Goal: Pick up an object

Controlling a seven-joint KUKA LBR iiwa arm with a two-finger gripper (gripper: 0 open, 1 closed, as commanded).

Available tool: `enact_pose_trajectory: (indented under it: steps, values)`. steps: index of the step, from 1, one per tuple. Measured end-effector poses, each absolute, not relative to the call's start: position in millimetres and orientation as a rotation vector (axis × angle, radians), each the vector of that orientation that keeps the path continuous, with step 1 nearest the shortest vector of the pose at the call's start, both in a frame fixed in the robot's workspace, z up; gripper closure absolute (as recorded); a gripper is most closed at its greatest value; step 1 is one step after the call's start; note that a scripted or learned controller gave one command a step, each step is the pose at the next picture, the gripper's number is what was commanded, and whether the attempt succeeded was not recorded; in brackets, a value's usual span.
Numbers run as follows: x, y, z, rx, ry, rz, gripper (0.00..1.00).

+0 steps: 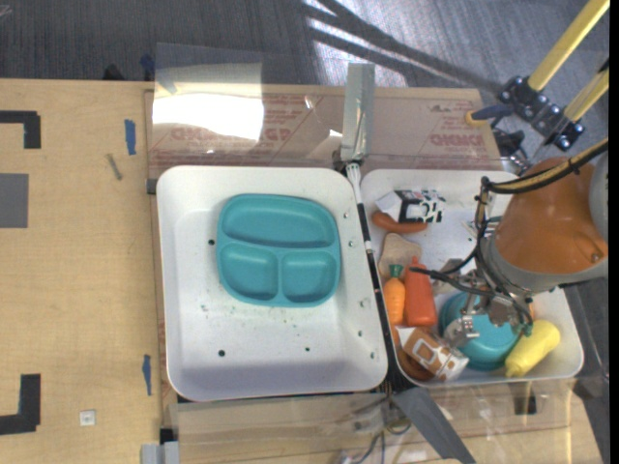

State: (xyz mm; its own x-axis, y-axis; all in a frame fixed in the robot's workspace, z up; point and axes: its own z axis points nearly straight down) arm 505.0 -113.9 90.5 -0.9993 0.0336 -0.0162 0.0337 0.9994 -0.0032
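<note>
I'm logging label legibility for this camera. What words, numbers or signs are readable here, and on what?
Nothing reads with certainty.
Red print on the clear panel behind the bins: mirrored and blurred.
Black marks on the white carton in the right bin: too blurred.
Print on the brown-and-white packet: too small.

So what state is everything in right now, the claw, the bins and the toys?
Claw: lowered into the right bin, over the teal bowl; grip unclear.
Left bin: holds one teal divided plate, lying flat, right way up.
Right bin: crowded with toys.
Teal bowl: partly under the claw.
Carrot: lying beside the orange bottle.
Yellow toy: lying against the bowl.
</note>
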Motion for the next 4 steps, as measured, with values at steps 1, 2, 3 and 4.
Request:
enact_pose_trajectory:
  steps: [1, 2, 3, 4]
  values:
    - [630.1, -126.9, 237.0, 0.318, 3.104, -0.001, 0.0]
    - [613.1, -92.4, 98.7, 0.417, 3.112, 0.001, 0.0]
    - [580.4, -101.4, 96.7, 0.65, 3.042, 0.011, 0.0]
    - [560.4, -100.3, 96.4, 0.854, 2.992, 0.01, 0.0]
